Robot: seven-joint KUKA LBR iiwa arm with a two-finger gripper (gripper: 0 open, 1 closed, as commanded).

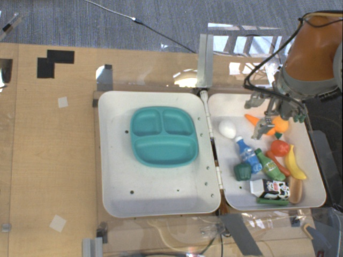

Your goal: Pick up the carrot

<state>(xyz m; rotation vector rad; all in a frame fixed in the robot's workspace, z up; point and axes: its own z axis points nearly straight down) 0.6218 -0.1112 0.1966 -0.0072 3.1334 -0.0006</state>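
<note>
The carrot (253,119) is orange and lies in the upper part of the right bin (317,167), its thin tip pointing left. My gripper (266,123) hangs right over the carrot's middle and hides that part. More orange shows on the gripper's right side, and I cannot tell if it is the carrot's thick end or another object. The grey arm with its orange band comes in from the upper right.
Below the gripper the right bin holds a white egg (228,128), a blue bottle (247,151), a green bottle (270,165), a red tomato (279,147), a banana (295,164) and other small items. A teal divided plate (163,135) lies in the left bin (115,159).
</note>
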